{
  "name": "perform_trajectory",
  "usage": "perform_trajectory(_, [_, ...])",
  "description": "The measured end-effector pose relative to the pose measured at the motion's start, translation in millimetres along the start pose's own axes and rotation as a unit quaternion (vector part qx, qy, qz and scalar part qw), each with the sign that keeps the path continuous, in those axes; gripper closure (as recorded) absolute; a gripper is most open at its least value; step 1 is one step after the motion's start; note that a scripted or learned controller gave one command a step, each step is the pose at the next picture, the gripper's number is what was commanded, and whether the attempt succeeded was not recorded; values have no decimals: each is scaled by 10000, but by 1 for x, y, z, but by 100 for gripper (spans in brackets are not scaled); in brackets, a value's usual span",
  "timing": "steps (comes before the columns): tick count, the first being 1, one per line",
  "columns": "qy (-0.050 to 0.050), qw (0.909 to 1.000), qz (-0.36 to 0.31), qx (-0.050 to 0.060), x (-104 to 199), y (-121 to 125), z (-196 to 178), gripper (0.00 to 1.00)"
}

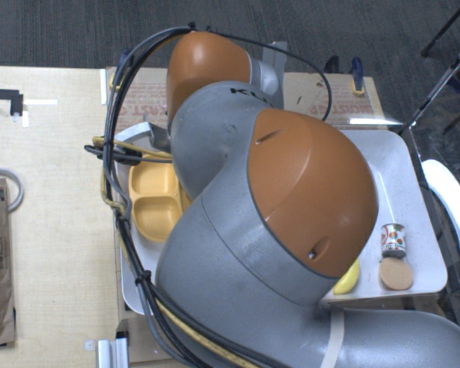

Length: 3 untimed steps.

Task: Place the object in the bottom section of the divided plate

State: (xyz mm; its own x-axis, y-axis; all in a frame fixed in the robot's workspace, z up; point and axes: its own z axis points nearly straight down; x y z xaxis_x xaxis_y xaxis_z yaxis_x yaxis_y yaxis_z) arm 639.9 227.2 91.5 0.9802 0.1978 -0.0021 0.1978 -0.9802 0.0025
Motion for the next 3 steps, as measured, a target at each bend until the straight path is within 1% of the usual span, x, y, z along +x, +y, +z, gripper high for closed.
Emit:
perform_trajectory(1, [-23,9687,-2482,-43,-43,-2,-3,100])
perform_trajectory(2, [14,9998,-193,10,-3,-1,-1,100])
perform_trajectory(3, [8,10000,8,7,13,3,-55,100])
